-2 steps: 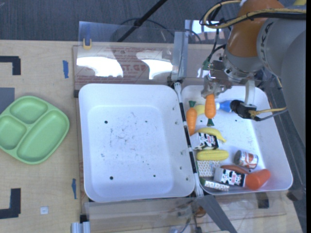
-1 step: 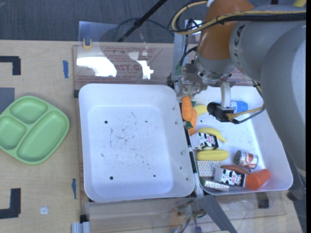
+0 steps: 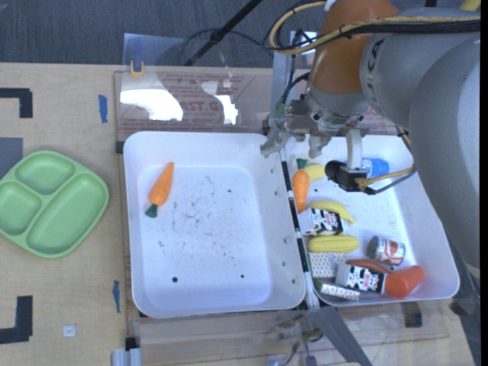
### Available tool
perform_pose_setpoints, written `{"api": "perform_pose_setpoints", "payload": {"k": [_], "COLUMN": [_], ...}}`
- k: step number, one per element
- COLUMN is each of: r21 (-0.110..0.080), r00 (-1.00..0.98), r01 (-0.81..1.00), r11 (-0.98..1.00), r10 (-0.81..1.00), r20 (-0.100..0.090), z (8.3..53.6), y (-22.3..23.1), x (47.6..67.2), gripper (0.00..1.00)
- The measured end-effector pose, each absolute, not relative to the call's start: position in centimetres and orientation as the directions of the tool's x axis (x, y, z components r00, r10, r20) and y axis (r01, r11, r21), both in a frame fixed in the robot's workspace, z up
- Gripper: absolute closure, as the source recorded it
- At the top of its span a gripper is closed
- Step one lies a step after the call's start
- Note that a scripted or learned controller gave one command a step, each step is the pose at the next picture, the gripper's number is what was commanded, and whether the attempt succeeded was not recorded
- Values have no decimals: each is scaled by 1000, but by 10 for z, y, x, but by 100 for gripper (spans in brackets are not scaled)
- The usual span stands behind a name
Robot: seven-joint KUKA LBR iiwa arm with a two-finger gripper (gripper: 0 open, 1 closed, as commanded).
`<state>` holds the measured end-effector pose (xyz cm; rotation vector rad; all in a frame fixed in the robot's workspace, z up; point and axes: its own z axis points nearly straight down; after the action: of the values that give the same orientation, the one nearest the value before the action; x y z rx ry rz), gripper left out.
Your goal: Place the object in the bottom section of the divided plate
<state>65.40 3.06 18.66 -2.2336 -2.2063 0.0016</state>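
Arm (image 3: 427, 59): broad, smooth grey casing with a rounded orange band (image 3: 347, 40) above the wrist. Yellow and black cables (image 3: 293, 21) loop beside the band. Wrist ends in dull metal brackets and a small black fitting (image 3: 343, 174).

Smooth, glossy green plastic divided plate (image 3: 52, 204) on a matt pale wooden bench (image 3: 61, 90); scuffed white plastic bins (image 3: 202, 219).

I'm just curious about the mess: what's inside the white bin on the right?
The right bin holds a carrot, a banana, a corn cob, a can and small cartons. The arm covers its far end, hiding anything there.
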Motion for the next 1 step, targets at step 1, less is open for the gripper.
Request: {"api": "perform_pose_setpoints", "payload": {"k": [1], "r21": [10], "r00": [-249], "r01": [968], "r11": [249], "r10": [968], "r20": [-14], "z": [139], "y": [59], "x": [650], "gripper": [0]}}
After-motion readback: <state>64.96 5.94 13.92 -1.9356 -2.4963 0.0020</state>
